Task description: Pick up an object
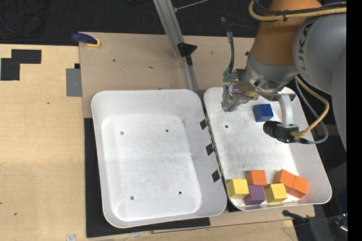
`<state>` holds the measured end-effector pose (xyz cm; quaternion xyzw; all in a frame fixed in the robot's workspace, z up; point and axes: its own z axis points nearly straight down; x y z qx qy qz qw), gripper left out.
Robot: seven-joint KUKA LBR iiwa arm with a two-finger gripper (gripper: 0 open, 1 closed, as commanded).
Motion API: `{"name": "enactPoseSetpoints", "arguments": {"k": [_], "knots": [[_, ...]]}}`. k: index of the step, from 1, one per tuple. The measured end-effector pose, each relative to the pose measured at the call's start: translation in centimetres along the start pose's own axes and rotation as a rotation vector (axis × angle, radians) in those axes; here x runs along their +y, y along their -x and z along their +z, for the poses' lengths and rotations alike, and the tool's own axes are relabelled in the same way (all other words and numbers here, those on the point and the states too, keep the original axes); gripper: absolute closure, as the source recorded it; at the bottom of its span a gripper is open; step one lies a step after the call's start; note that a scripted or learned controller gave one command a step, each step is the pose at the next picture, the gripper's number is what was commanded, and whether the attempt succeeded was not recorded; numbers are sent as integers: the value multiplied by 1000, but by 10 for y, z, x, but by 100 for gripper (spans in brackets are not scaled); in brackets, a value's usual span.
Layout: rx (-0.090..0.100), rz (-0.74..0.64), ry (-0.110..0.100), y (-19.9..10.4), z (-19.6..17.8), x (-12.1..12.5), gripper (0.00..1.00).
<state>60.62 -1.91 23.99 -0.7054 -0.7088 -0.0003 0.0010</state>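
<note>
A: Nearest us, the yellow, purple and orange blocks [266, 186] huddle at the right bin's [237, 138] front edge.

B: Untouched. My gripper [231, 99] hangs at the far end near the blue block [263, 112]; fingers unreadable, nothing lifted yet.

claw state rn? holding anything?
Claw: cannot be told. It sits over the far end of the right bin, apart from the blue block; no block seen in it.
</note>
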Motion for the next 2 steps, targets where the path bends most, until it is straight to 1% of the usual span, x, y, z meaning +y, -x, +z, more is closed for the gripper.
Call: {"name": "enactPoseSetpoints", "arguments": {"k": [1, 2], "knots": [[-1, 2, -1, -39, 7, 16, 100], [-1, 0, 0, -94, 2, 30, 100]]}}
